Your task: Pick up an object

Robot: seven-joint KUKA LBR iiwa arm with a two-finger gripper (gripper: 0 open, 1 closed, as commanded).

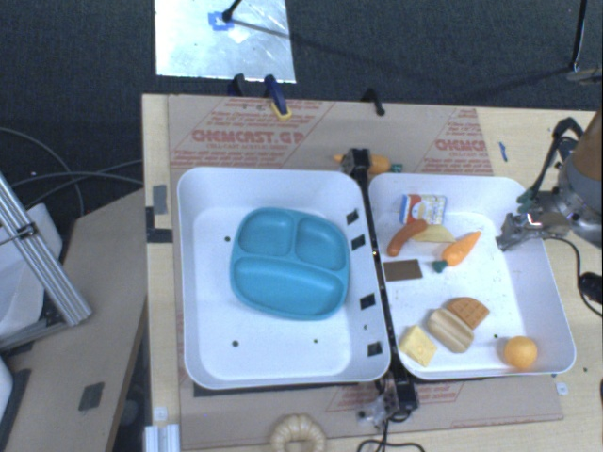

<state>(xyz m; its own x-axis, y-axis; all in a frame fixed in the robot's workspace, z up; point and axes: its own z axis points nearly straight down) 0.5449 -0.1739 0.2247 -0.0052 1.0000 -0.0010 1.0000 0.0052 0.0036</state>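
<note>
The right bin (542, 281) holds several toy foods: a carrot (461, 249), a red sausage (406, 235) touching a pale yellow wedge (434, 234), a small milk carton (422, 207), a brown chocolate square (403, 270), a bread roll (449, 330) against a brown cookie (468, 310), a cheese cube (418, 346) and an orange (519, 351). My gripper (516, 228) hangs at the bin's right rim, a short way right of the carrot, with nothing seen between its fingers.
The left bin (203, 252) bears a blue divided plate (289, 262). A black divider with clips (372, 252) runs between the bins. A yellow object (377, 165) lies behind the bins and a beige ring (298, 433) lies in front.
</note>
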